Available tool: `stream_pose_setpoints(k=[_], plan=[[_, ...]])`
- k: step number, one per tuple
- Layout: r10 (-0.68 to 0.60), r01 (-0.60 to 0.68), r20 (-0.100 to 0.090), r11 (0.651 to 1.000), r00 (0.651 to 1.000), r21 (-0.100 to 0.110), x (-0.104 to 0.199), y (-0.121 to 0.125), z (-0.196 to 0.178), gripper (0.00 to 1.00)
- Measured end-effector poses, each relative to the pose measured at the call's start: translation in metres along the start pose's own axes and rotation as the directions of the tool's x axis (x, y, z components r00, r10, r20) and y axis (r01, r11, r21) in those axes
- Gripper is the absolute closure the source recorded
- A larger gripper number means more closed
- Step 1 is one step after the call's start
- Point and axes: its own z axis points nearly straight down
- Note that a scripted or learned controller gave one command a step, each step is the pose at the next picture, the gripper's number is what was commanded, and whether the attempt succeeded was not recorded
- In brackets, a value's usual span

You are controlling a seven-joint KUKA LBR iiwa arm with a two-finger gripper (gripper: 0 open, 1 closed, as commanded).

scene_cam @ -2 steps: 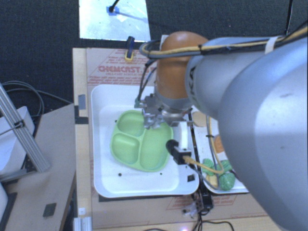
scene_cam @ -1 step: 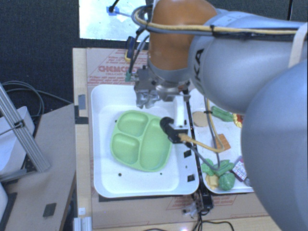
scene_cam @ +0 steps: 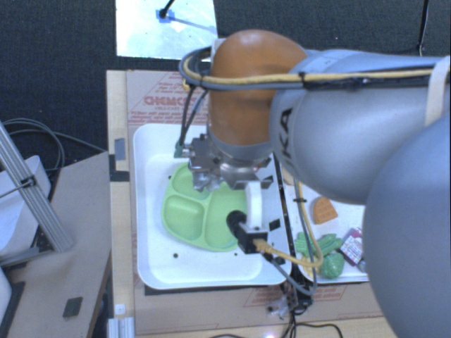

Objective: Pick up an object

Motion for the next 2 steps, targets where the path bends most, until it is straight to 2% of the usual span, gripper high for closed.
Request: stream_pose_setpoints(k=[1, 2], plan=[[0.002, -0.002, -0.006, 1.000, 1.000, -0.024, -0.009, 0.041, -0.162, 1.00], [0.004, -0.005, 0.006, 1.000, 1.000, 0.013, 0.017, 0.010, 0.071, 1.00]])
